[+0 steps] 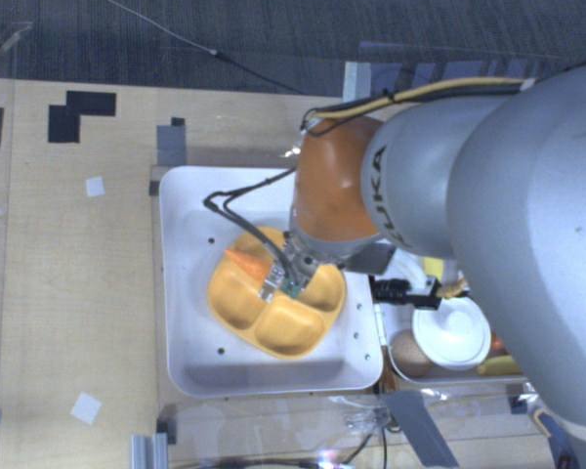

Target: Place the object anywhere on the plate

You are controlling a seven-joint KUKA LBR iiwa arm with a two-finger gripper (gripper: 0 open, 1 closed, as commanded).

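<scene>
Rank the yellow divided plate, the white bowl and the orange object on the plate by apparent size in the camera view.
1. yellow divided plate
2. white bowl, partly hidden by the arm
3. orange object, partly hidden by the gripper

Non-task items, right bin and surface.
White bowl (453, 336) sits in right bin, brown round object (410, 354) just beside it; black L-shaped marker (78, 114) and white paper squares (95, 186) lie on the wooden surface (68, 291).

A robotics lab is shown. A large grey industrial arm (488, 213) with an orange band is mounted over a pale wooden surface (68, 291) marked with black tape squares (78, 113). Shallow white bins (181, 262) are fixed to it with metal brackets, and cables (236, 195) are seen.
</scene>
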